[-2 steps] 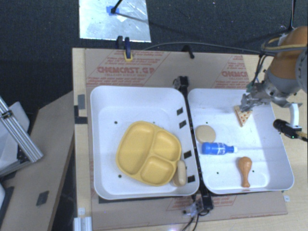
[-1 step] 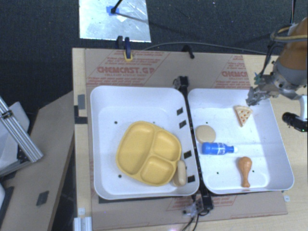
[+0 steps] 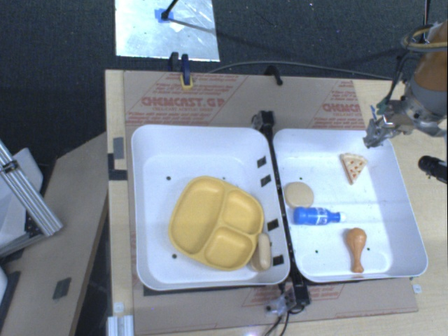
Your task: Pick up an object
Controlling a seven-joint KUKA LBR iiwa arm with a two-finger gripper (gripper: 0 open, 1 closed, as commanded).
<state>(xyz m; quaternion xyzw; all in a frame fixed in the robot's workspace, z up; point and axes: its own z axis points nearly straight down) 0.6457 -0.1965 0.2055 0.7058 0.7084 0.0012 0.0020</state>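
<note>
So from my end I've got the bench (image 3: 231, 93) on dark carpet, a shiny foil sheet (image 3: 166, 18) up top, two white bins. Left bin (image 3: 203, 142) holds a yellow divided tray (image 3: 217, 222). Right bin (image 3: 392, 187) has a pizza-slice toy (image 3: 353, 166), tan disc (image 3: 299, 193), blue bottle (image 3: 315, 216) and drumstick (image 3: 356, 246). Gripper (image 3: 376, 133) hangs above that bin's far edge, near the pizza slice; can't tell if the claw's open or closed.

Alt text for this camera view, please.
The gripper hovers over the right bin's far corner, holding nothing. That bin holds a pizza slice, cookie, blue bottle and drumstick; the left bin holds a yellow tray.
</note>
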